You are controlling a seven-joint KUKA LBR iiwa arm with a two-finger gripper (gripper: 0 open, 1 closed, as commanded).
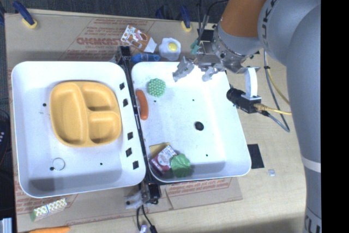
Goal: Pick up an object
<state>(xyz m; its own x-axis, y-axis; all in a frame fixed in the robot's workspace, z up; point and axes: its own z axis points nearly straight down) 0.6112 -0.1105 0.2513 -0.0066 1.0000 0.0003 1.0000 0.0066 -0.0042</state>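
My gripper (194, 73) hovers over the far edge of the right bin (234, 142), open, with its two pale fingers spread and nothing between them. A green bumpy ball (156, 87) lies in that bin, just left of the gripper. Beside the ball, an orange-red sausage-shaped piece (142, 104) rests against the bin's left wall. A crumpled packet with a green lump on it (170, 161) fills the near-left corner. A small black dot (199, 126) marks the bin floor near the middle.
The left bin (24, 133) holds a yellow divided tray (85, 112). Behind the bins lie a snack packet (133, 36), a blue piece (145, 57) and a yellow-and-white toy (170, 47). Another wrapper (49, 208) lies at the bench's near-left.
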